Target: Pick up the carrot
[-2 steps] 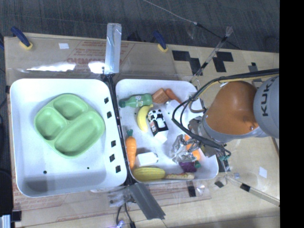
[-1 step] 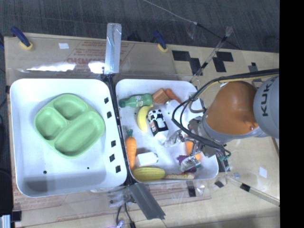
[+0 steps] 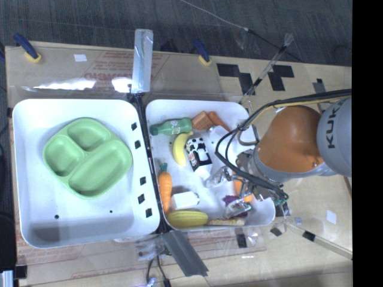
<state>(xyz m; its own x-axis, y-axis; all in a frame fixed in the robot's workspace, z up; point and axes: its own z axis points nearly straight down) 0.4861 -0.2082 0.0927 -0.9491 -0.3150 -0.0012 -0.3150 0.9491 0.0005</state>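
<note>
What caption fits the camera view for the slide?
Grey KUKA arm's gripper low in the right white bin, apart from the orange carrot by its left wall; green divided plate in the left bin.

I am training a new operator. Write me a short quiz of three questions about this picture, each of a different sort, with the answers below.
1. True or false: the carrot lies in the same bin as the green plate.
2. Which thing lies directly below the carrot in the camera view? A) green bottle B) corn cob C) banana
3. Fill in: the gripper is over the ____ bin, to the right of the carrot.

Key
1. False: the carrot lies in the right bin, by its left wall; the plate sits in the left bin.
2. B
3. right
</note>
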